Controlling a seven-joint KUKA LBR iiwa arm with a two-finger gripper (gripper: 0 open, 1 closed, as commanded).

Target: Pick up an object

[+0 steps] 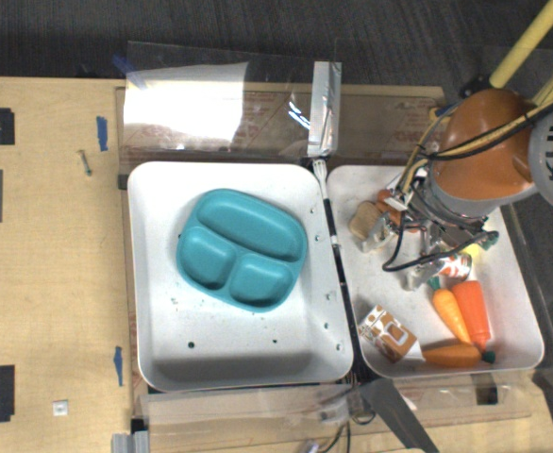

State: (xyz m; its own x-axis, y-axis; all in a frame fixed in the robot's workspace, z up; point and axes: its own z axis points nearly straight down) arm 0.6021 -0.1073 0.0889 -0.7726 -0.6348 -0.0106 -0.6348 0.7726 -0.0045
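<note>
The arm's orange band (479,144) hangs over the back of the right bin (527,338), and my gripper (439,258) reaches down below it among the objects. The wrist and cables cover its tips. Two orange carrots (465,314) lie just in front of the gripper, and a third carrot-like piece (453,354) rests along the bin's front wall. A small brown and white box (388,332) lies at the front left of that bin. A tan lump (365,221) sits at the back left. A colourful small item (458,265) is beside the gripper.
The left bin (154,328) holds a teal three-compartment tray (242,247), tilted slightly. A clear plastic sheet and a metal strip (324,107) stand behind the bins. Tan bench surface (45,253) stretches to the left.
</note>
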